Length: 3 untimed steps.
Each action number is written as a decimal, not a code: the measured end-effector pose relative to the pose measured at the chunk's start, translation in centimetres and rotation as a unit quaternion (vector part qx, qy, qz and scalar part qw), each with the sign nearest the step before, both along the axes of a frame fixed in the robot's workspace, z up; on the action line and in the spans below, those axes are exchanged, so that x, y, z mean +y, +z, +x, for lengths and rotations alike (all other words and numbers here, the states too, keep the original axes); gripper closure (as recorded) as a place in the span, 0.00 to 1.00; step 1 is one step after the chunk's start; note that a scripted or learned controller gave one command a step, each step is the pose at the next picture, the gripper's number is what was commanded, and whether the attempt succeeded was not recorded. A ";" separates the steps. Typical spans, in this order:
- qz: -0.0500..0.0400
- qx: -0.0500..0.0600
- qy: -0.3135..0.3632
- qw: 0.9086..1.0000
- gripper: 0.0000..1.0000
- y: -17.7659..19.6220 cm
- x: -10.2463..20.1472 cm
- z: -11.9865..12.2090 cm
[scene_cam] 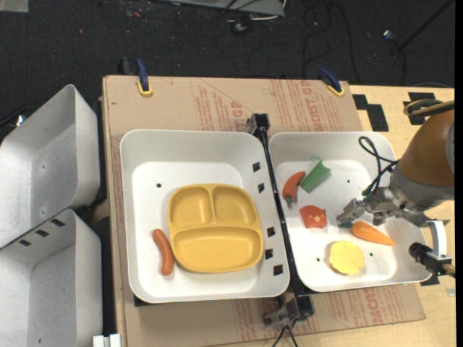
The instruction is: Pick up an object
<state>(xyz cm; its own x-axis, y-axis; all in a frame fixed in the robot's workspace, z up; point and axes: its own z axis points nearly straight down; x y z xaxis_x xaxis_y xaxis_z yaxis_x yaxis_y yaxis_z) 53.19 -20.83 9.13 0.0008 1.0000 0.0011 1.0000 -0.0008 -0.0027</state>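
Carrot lies just beside the hand, ungrasped

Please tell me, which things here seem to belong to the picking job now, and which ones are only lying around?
Job in hand:
- two-finger gripper
- orange carrot just beside it

Lying about:
- red square piece
- red chili pepper
- green wedge
- yellow round disc
- yellow divided plate
- orange sausage
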 end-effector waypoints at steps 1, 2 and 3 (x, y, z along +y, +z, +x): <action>-0.001 -0.002 0.000 1.000 1.00 1.1 0.0 0.1; -0.002 -0.003 0.001 1.000 1.00 5.3 -0.2 0.1; -0.002 -0.004 0.000 1.000 1.00 10.5 -0.8 -0.7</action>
<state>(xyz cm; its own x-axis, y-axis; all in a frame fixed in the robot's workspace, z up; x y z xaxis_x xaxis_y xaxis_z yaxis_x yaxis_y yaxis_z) 52.50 -21.59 19.64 0.0016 1.0000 -0.0031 1.0000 -0.0016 0.0056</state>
